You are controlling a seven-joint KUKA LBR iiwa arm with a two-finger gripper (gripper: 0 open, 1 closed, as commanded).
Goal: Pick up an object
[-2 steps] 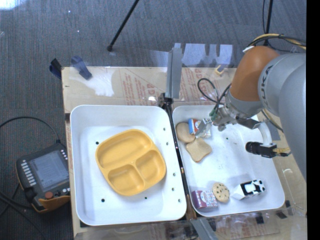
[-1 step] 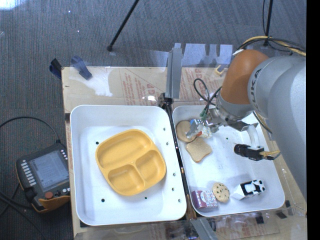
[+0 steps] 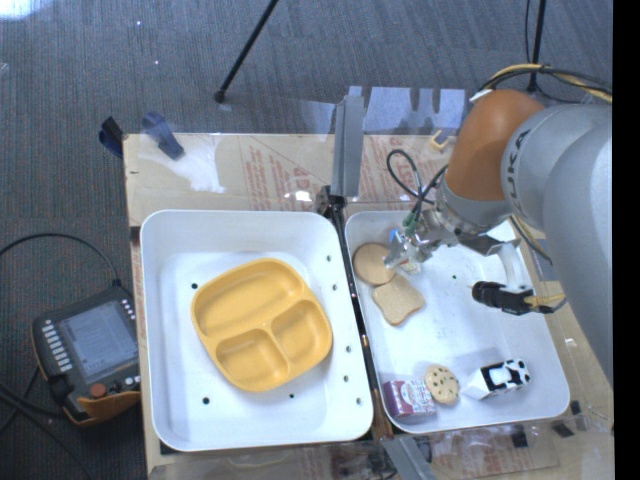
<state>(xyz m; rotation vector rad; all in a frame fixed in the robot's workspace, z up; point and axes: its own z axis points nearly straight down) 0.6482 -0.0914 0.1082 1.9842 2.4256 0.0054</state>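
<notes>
While a yellow tray (image 3: 262, 323) fills the left bin (image 3: 160, 268), right bin (image 3: 545, 363) holds seemingly bread (image 3: 398, 300), cookie (image 3: 441, 383)

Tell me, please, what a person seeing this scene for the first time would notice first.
Probably the yellow divided plate, lying alone in the left bin. Next, the big grey arm with its orange band over the right bin, its tool low beside a round cracker and a toast slice.
</notes>
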